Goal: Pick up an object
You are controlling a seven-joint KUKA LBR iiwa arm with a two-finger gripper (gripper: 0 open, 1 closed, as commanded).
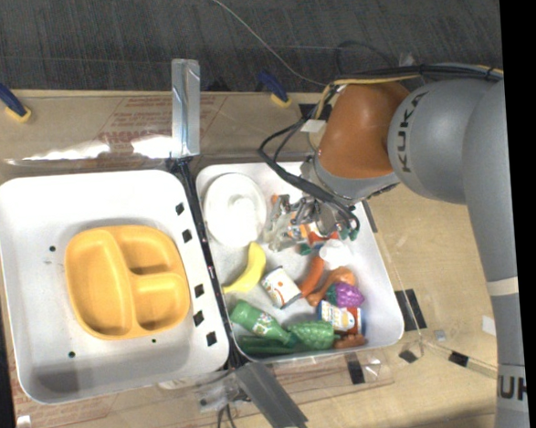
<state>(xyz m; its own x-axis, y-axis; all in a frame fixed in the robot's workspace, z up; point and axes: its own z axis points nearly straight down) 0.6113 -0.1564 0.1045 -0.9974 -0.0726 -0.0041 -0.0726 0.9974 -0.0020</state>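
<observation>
Left bin (pixel 16 272): one yellow divided plate (pixel 126 280), centre. Right bin (pixel 383 287): white bowl (pixel 231 206) at far left corner; banana (pixel 244 270) along left wall; green bottle (pixel 255 317) by near edge. My pincer (pixel 292 223) hung over the middle; its spread, cannot tell.

Arm (pixel 445 132) cut off by right edge. End effector (pixel 296 220) blurred among clutter in right bin (pixel 383 283); finger state unreadable. Objects beneath wrist partly hidden, kind unclear. Small carton (pixel 280 288) label too small to read. Green items (pixel 276 331) overlap at bin's near wall, shapes hard to separate.
</observation>
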